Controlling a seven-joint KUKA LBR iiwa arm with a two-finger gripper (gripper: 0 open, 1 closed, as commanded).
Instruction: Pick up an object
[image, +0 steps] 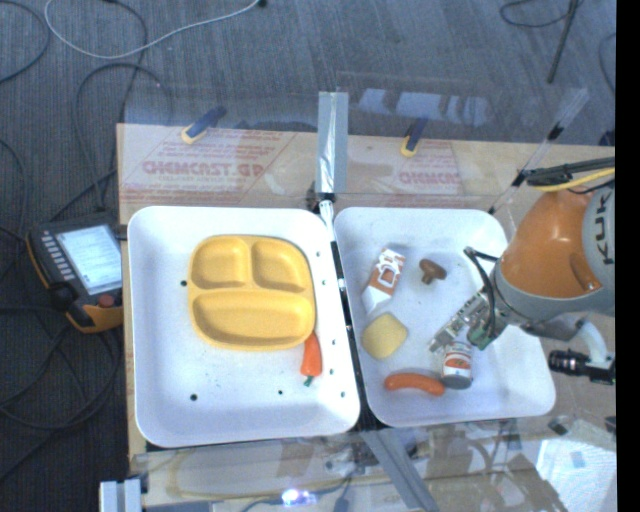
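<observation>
My gripper (462, 330) hangs low over the right bin (520, 400), just above a small can with a red label (457, 364). Beside the can lies an orange sausage-shaped toy (413, 383). A yellow block (384, 335) sits near the bin's middle left. A white and orange carton (385, 274) lies further back, with a small brown piece (432, 269) to its right. In the left bin (160, 400) rest a yellow divided plate (252, 291) and a toy carrot (312, 356). Nothing is visibly held between the fingers.
The grey and orange arm (555, 260) covers the right bin's right side. A tablet (80, 260) sits left of the bench. Cables run over the floor at the back. A metal post (331, 140) stands behind the bins' shared edge.
</observation>
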